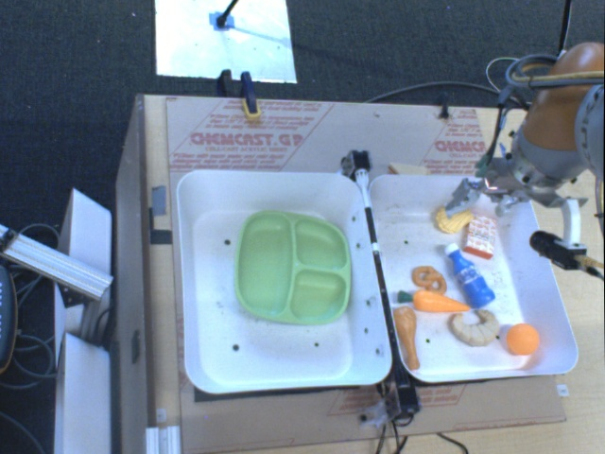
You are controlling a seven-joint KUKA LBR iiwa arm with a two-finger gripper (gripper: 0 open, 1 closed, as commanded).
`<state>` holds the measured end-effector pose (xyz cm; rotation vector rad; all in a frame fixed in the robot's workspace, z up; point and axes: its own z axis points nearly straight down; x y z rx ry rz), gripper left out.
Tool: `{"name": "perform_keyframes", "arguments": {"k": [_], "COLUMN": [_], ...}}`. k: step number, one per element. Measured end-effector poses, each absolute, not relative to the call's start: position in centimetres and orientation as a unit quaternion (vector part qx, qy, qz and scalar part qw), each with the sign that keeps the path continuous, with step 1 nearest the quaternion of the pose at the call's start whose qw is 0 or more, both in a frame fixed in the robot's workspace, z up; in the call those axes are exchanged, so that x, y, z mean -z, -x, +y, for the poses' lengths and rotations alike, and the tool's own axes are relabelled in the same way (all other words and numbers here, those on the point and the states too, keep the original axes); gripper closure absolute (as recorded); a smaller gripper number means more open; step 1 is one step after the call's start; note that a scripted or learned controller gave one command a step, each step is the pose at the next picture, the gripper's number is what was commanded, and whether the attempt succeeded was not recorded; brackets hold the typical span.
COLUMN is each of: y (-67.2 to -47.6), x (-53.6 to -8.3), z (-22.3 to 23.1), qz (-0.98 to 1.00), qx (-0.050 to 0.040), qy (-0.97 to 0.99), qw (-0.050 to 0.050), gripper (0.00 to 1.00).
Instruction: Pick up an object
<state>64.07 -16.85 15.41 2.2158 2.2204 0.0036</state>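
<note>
The right bin [548, 296] holds several toy foods: a yellow piece [453, 220], a red-and-white carton [480, 237], a blue bottle [469, 274], a pretzel [428, 278], a carrot [440, 302], a brown stick-like piece [406, 334], a beige ring [475, 327] and an orange ball [522, 339]. My gripper [482, 200] hangs over the far part of this bin, just above the yellow piece and the carton. Its fingers are spread open, and nothing sits between them.
A green divided plate [291, 267] lies in the left bin [203, 348]. A ridge [374, 253] runs between the two bins. The arm's grey body with its orange band [567, 112] rises at the upper right, and a black part [553, 247] juts over the right bin's edge.
</note>
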Motion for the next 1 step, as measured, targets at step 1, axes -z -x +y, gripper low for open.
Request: {"name": "perform_keyframes", "arguments": {"k": [1], "y": [-62.8], "x": [-8.91], "z": [-15.39], "qz": [0.708], "qx": [-0.002], "qy": [-0.706], "qw": [0.005], "gripper": [0.0]}}
